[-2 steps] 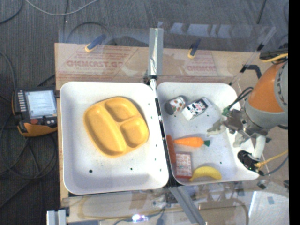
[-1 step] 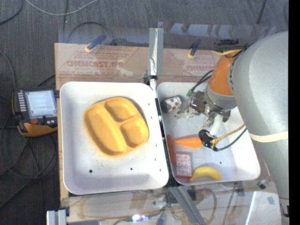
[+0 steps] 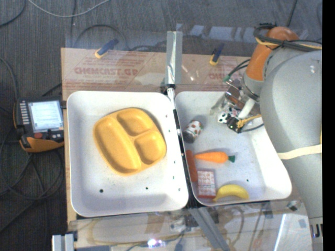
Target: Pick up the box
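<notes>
The box (image 3: pixel 205 182), a small flat red-orange pack with a pale label, lies near the front left of the right bin (image 3: pixel 272 163). A banana is just to its right and a carrot behind it. My gripper (image 3: pixel 227 104) hangs over the back right part of the same bin, well behind the box and apart from it, on the grey arm with the orange band. Nothing shows in its grasp.
In the right bin lie an orange carrot (image 3: pixel 211 157), a yellow banana (image 3: pixel 231 192) and a small brown-and-white round thing (image 3: pixel 192 130) near the left wall. A yellow divided plate (image 3: pixel 131 139) sits in the left bin (image 3: pixel 84 192). The arm's bulk covers the right side.
</notes>
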`<state>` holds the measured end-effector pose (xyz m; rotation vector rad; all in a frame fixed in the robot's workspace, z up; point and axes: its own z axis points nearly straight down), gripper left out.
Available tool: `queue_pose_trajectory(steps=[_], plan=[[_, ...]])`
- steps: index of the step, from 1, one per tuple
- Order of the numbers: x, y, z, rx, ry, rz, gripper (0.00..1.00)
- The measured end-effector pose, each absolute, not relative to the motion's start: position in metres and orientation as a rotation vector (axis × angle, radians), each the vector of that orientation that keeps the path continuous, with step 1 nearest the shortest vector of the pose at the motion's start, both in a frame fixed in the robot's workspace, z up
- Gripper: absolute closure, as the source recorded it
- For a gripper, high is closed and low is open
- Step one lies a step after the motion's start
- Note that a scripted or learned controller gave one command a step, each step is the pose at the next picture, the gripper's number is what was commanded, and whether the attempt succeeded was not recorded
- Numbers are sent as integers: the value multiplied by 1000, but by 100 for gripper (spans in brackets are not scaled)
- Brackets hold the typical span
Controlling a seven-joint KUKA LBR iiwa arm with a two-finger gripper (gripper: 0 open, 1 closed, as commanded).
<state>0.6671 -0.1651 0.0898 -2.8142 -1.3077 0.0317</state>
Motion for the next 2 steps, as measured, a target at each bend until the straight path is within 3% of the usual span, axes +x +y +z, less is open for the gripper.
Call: queue_pose_trajectory(steps=[1,2], plan=[[648,-152,204,-2940,-1116,8,0],[622,0,182,-2999,-931,10,0]])
